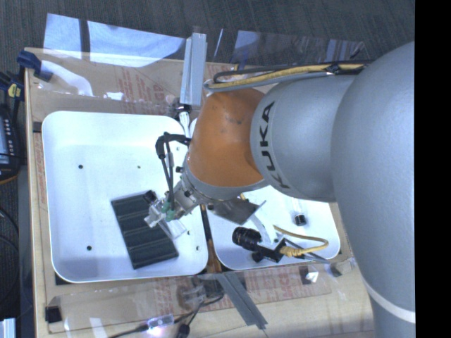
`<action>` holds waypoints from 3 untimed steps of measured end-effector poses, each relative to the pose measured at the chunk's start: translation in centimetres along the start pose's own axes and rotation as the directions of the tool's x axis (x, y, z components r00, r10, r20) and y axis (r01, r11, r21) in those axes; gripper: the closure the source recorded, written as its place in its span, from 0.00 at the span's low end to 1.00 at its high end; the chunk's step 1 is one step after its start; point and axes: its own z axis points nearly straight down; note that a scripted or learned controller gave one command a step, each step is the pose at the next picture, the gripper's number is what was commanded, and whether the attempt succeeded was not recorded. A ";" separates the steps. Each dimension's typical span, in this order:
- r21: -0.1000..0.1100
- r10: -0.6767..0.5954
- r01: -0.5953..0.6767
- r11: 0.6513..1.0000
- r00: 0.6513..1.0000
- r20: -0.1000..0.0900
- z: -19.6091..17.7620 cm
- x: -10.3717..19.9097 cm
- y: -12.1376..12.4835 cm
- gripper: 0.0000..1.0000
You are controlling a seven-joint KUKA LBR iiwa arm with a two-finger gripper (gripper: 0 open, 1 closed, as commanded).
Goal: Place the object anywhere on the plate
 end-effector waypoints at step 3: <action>0.007 0.616 -0.616 0.788 0.788 0.001 4.6 2.9 7.7 1.00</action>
